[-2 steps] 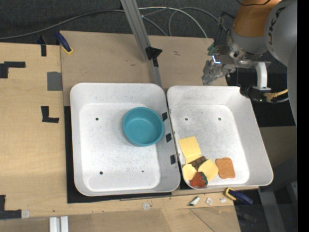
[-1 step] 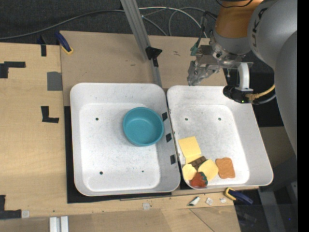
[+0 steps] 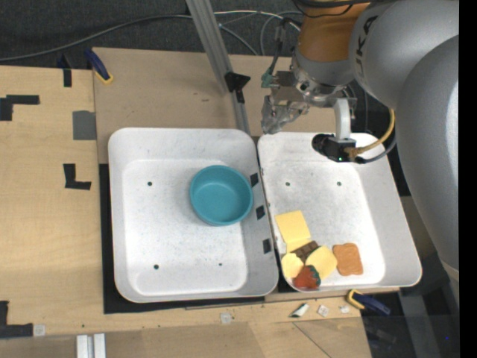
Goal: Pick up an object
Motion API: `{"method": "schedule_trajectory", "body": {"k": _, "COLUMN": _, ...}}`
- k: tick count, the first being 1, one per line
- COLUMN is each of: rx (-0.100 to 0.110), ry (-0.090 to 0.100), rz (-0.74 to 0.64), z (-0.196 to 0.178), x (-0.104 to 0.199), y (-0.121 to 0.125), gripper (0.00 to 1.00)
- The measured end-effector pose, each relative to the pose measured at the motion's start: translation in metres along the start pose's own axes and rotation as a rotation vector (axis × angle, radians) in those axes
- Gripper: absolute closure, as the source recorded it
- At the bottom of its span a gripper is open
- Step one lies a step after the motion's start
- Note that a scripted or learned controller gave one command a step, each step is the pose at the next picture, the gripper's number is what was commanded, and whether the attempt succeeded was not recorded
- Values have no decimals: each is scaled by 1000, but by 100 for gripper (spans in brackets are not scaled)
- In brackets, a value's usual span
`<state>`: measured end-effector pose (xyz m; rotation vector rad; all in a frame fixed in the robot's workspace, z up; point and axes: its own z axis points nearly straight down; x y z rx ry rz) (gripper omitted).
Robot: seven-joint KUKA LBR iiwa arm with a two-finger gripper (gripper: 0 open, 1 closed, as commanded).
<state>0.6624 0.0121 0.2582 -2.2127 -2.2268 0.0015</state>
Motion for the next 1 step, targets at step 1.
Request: {"method": "schedule_trajectory", "body": {"k": 1, "rx": 2, "ry": -1, "rz": 1, "z": 19, "x": 49, "y": -8, "gripper": 100}}
